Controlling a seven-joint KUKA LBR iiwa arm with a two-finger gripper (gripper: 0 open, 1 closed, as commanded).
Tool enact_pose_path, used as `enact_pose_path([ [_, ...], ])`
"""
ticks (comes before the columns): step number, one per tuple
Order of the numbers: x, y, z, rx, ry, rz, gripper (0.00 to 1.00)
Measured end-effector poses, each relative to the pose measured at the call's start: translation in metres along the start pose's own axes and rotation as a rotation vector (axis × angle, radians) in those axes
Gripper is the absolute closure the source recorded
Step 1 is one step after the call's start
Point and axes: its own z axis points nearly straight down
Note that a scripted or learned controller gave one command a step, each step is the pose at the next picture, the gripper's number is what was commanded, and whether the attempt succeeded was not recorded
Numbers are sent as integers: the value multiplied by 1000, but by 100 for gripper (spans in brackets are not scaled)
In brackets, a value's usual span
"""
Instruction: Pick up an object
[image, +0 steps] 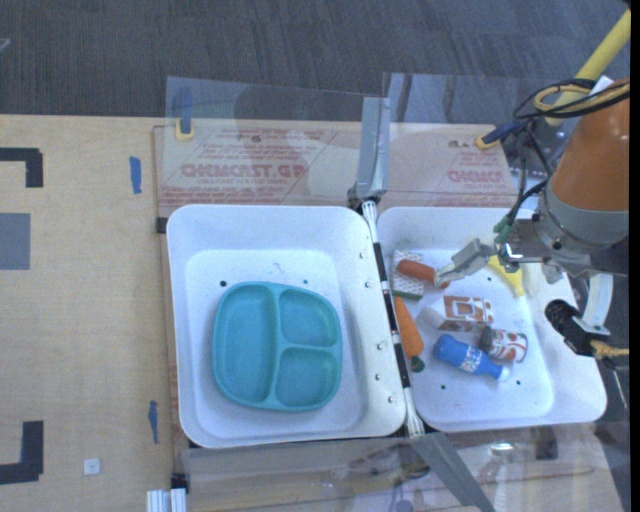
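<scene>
Jaws of the gripper (462, 264) are seen over the upper part of the right bin (570, 405), slanted toward its left side, but whether they are spread or closed cannot be told from this angle, and nothing is seen held between them. Just beside their tip, a small orange and white piece (415, 270) is laid near the bin's upper left. Below it, a carrot (407, 331) is stretched along the bin's left wall. Toward the middle, a white and orange carton (467, 310) is placed, and a blue bottle (468, 357) is laid on its side beneath it, with a small printed can (506, 346) touching its right end. A yellow strip (513, 278) is partly hidden under the wrist. In the left bin (190, 260), a teal divided plate (277, 345) is set flat. Both bins are carried side by side on the table (80, 300), touching along their shared edge.
</scene>
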Motion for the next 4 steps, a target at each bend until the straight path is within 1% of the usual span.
enact_pose_path([
  [1,-53,46,128,-3,-1,51,0],
  [2,-24,-33,134,-6,-4,-44,0],
  [3,-24,-32,125,-7,-1,-39,100],
  [4,23,-17,25,-4,-2,83,100],
])
